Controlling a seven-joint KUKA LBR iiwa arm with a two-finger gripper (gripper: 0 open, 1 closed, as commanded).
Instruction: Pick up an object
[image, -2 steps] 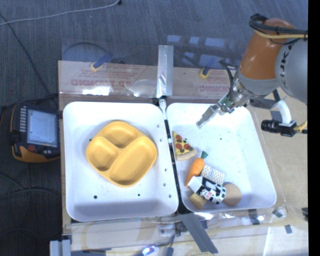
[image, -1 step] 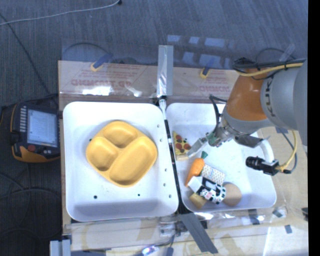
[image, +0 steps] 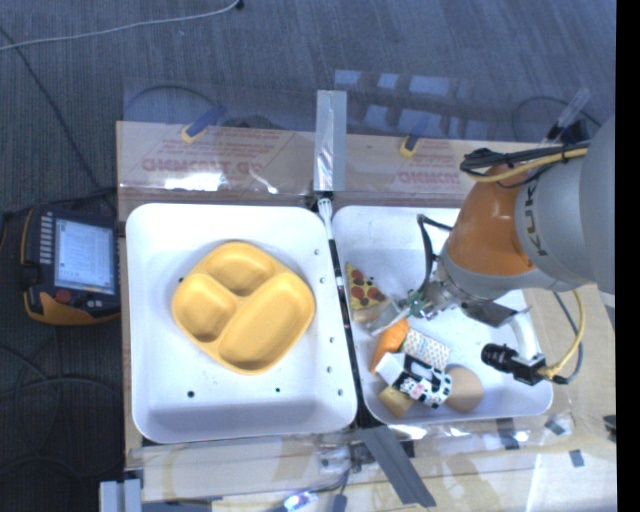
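My gripper (image: 421, 301) hangs low in the right bin (image: 385, 232), below the arm's orange band (image: 488, 236). Just left of it lies a pizza-slice toy (image: 365, 292). An orange carrot-like piece (image: 389, 341) lies right below the gripper tip, close to it. Toward the front of the bin are a white dotted box (image: 427, 350), a black-and-white block (image: 421, 386), a brown rounded piece (image: 464, 389) and a tan piece (image: 391, 401), all bunched together. The wrist hides part of the bin floor behind the gripper.
The left bin (image: 150, 400) holds a yellow three-section plate (image: 243, 305). A black connector on a yellow cable (image: 505, 357) hangs over the right bin's right side. A handheld pendant (image: 70, 262) lies left of the bins. Cardboard flaps (image: 230, 155) stand behind them.
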